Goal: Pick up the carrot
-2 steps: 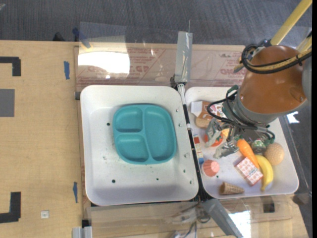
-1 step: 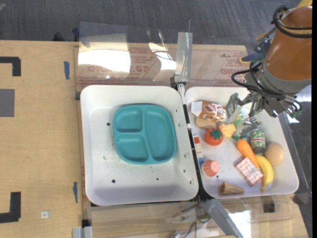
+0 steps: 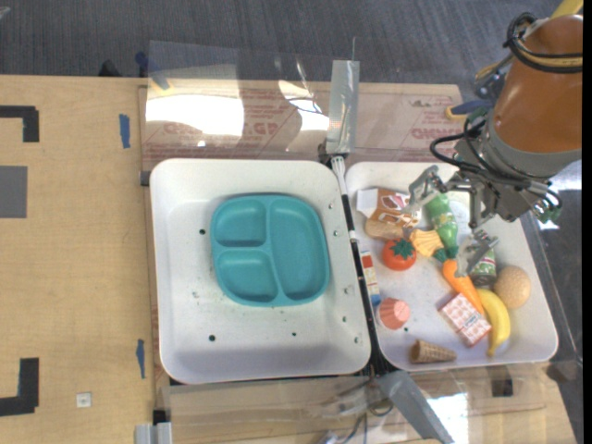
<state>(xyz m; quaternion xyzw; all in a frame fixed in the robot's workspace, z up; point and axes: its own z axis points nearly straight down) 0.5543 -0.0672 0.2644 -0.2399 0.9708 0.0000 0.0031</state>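
The carrot (image 3: 462, 287) is small and orange and lies slanted in the right bin (image 3: 536, 348), between a green-and-white piece (image 3: 484, 268) and a pink box (image 3: 464, 318). My gripper (image 3: 455, 218) hangs over the bin's upper middle, just above and behind the carrot. Its metal fingers (image 3: 426, 187) stand spread apart, so it is open. A green toy (image 3: 443, 218) lies under the gap between them. Nothing is held, and the carrot is untouched.
Around the carrot lie a banana (image 3: 496, 318), a tan egg-like ball (image 3: 514, 285), a red tomato (image 3: 400, 253), a toast piece (image 3: 389, 213), a pink cup (image 3: 393, 313) and a cone (image 3: 432, 351). A teal divided plate (image 3: 271, 248) sits in the left bin (image 3: 176, 276).
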